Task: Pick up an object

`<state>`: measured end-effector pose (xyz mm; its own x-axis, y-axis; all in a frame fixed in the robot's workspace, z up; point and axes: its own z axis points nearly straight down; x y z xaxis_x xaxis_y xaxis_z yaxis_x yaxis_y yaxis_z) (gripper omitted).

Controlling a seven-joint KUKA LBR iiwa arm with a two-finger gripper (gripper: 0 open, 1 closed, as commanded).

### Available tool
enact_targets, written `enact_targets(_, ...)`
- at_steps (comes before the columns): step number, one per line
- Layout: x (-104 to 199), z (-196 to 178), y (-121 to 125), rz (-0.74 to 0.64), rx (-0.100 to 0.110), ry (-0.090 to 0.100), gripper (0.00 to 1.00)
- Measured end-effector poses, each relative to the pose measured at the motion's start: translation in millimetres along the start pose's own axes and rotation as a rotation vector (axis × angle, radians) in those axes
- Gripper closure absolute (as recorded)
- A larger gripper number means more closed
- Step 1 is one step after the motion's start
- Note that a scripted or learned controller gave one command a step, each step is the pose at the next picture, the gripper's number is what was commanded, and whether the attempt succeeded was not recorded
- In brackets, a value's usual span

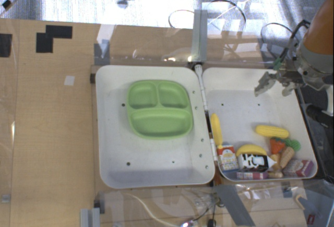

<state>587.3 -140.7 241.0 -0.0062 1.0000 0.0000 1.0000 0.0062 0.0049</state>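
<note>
Nearest the camera, along the front wall of the right-hand shallow white plastic bin [229, 116], lies a heap of toy food: a small red-and-white carton [227, 158], a black-and-white cow-patterned milk box [255, 162] with a curved yellow banana [251, 150] just behind it, a flat pink-and-white packet [252, 175], a tan bread-shaped piece [286, 157], an orange carrot with a green top [283, 144] and a pink-and-white box [303, 168] in the corner. Slightly farther back rests a yellow corn cob [272, 131] — apart from the heap — and a long yellow piece [215, 129] lies against the divider between the bins. In the left-hand white bin [112, 163] sits a green three-compartment plastic plate [159, 109], near the middle, touching nothing else. Farther back, over the far right corner of the right bin, hangs the two-finger tool [274, 84] of the grey arm with the orange band [318, 38]; its fingers are spread apart with nothing between them, well clear of every toy. The bins sit on a light wooden table [47, 142] with black square markings at its far left.
</note>
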Motion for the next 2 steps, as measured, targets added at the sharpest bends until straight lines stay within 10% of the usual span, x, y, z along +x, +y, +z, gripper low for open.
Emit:
enact_targets(1,0.9,-12.0,1.9,-0.004,-0.006,0.0,1.0)
enact_targets(2,0.9,-11.9,1.9,-0.004,-0.006,0.0,0.0)
